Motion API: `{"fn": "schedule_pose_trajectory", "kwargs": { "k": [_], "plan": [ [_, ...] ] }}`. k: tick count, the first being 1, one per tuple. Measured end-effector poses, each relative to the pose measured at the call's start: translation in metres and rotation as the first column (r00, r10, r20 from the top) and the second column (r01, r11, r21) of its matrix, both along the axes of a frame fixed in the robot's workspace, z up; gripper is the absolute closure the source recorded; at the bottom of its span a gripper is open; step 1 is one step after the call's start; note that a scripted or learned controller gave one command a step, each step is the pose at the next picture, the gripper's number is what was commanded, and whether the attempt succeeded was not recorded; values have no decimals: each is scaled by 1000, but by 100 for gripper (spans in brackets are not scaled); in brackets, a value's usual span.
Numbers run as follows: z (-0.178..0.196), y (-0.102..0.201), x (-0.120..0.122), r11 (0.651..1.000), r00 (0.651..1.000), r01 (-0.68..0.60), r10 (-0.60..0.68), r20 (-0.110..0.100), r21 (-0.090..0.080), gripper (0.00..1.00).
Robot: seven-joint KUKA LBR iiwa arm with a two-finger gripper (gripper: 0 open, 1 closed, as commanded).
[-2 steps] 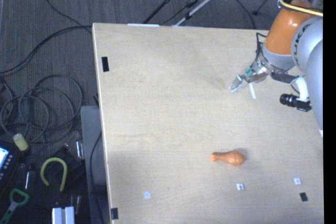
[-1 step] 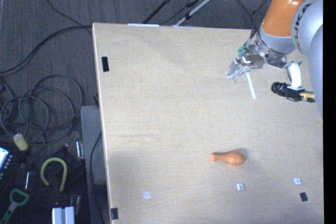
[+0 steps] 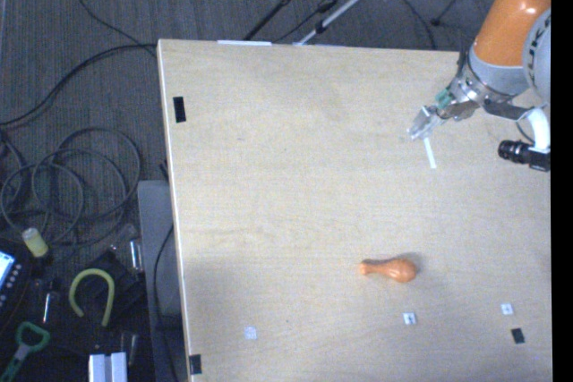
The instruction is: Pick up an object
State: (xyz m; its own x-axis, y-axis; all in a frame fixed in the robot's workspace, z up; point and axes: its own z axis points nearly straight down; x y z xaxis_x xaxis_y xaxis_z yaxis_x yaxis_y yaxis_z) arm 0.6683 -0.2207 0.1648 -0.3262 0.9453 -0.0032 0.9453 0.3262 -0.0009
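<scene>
One orange object (image 3: 390, 269) on bench (image 3: 295, 165), gripper (image 3: 428, 128) well apart.

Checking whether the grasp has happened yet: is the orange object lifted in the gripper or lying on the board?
Lying on the board. The orange object rests flat, apart from the gripper.

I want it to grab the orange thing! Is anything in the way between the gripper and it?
No. In the camera view, only bare wooden board lies between the gripper and the orange object.

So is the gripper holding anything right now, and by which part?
Nothing is held. The gripper hangs over bare tabletop at the upper right, with nothing between its fingers. The orange object lies apart from it, nearer the front edge.
</scene>
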Motion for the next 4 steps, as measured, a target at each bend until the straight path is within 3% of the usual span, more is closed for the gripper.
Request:
{"fn": "schedule_pose_trajectory", "kwargs": {
  "k": [1,2,3,4],
  "plan": [
    [9,49,-15,966,966,259,-259,0,5,100],
    [9,49,-15,966,966,259,-259,0,5,0],
    [70,-3,0,956,956,295,-295,1,1,0],
    [-81,-1,0,978,978,207,-207,-2,1,0]
  ]
}}
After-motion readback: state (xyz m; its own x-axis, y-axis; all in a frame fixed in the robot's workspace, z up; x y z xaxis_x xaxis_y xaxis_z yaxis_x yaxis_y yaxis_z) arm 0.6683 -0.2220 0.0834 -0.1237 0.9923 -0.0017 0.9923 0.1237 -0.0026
